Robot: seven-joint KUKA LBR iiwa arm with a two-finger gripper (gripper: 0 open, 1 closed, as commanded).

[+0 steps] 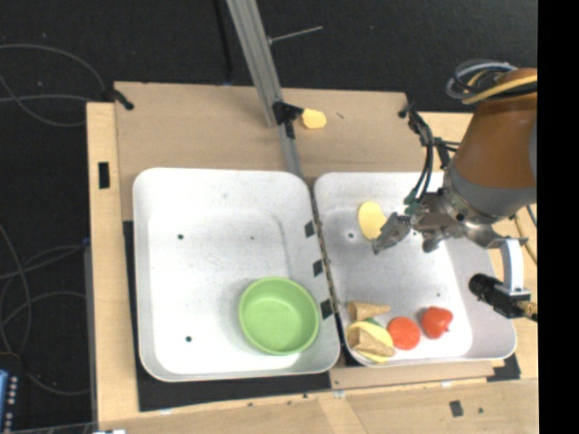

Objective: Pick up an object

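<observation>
The dark two-finger tool (391,234) hangs over the right white bin (470,283); I cannot tell its state. Just beside its tip lies a small pale yellow lemon-shaped object (370,219). Near the bin's front edge sit two red tomato-like pieces (421,327) and tan wedge-shaped pieces (369,331). A round green bowl (279,316) rests in the left white bin (181,242). Another small yellow piece (314,119) lies on the brown surface (181,125) behind.
</observation>
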